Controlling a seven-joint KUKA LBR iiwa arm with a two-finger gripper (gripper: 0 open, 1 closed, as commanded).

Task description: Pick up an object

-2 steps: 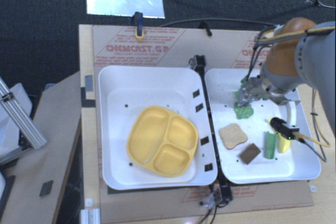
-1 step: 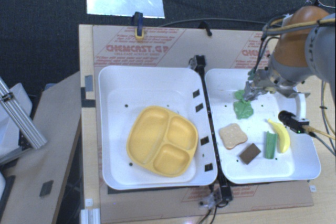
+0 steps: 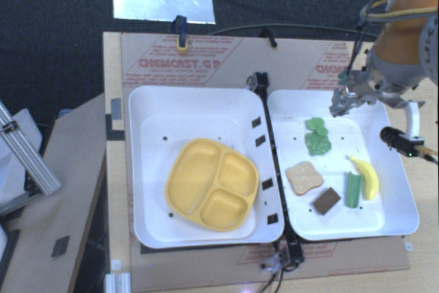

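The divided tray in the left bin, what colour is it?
Yellow. The divided tray shows best in the camera view, in the left bin.

A yellow three-compartment plastic tray (image 3: 212, 184) lies in the left shallow white bin (image 3: 147, 121). The right shallow white bin (image 3: 394, 216) holds a green leafy toy (image 3: 317, 136), a tan bread slice (image 3: 304, 178), a dark brown square block (image 3: 326, 200), a green stick (image 3: 352, 189) and a yellow banana (image 3: 367, 177). The pale wooden desk (image 3: 82, 147) carries a brown sheet with red lettering (image 3: 226, 58).

One fixed camera looks down at a slant on the tabletop (image 3: 116, 147) from its near edge, far enough back to take in both bins (image 3: 199, 103) whole, side by side, with dark floor beyond the tabletop's far edge.
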